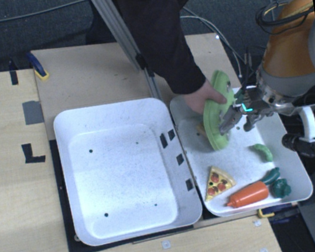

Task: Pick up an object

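A large green leafy toy [212, 121] stands tilted in the right bin [295, 172], near its far left part. A human hand [202, 99] in a black sleeve reaches in from above and grips the toy's top. My gripper [227, 125] comes in from the right and sits against the toy's right side, overlapping it. A pizza slice [218, 181] lies at the bin's near left. An orange carrot [249, 195] with a green top [277, 184] lies along the near wall. A small green piece [262, 151] rests toward the right.
The left bin [63, 131] sits beside the right one, with black clips [174, 149] along the shared wall. The person's arm [154, 28] crosses over the bench from the top. Cables [221, 41] hang near the arm's wrist.
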Robot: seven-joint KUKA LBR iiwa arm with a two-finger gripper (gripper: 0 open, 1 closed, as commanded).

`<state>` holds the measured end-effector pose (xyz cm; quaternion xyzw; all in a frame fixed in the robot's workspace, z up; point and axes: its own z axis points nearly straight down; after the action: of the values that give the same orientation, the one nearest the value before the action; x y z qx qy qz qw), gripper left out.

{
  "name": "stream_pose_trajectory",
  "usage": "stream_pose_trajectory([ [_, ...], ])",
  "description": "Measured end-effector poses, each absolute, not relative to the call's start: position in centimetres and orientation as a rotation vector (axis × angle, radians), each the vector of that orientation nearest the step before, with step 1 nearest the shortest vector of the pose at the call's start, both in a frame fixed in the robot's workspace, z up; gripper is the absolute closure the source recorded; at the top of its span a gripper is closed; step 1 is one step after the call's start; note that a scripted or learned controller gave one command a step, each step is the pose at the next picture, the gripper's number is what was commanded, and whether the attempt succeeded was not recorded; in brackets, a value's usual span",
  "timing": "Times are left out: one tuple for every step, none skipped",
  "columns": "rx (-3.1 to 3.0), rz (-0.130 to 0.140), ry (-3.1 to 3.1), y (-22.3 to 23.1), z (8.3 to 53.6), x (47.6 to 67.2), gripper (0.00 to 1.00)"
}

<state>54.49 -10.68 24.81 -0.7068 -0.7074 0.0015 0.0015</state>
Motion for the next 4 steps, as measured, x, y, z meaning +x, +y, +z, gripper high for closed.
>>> stream_pose_trajectory([
  [-2.219,0.002,-2.222,-10.7,24.9,54.6,0.0],
  [-2.218,0.006,-2.22,-10.7,20.5,54.0,0.0],
  [-2.218,0.007,-2.218,-10.9,16.0,53.7,0.0],
  [-2.216,0.008,-2.218,-10.3,11.3,52.9,0.0],
])
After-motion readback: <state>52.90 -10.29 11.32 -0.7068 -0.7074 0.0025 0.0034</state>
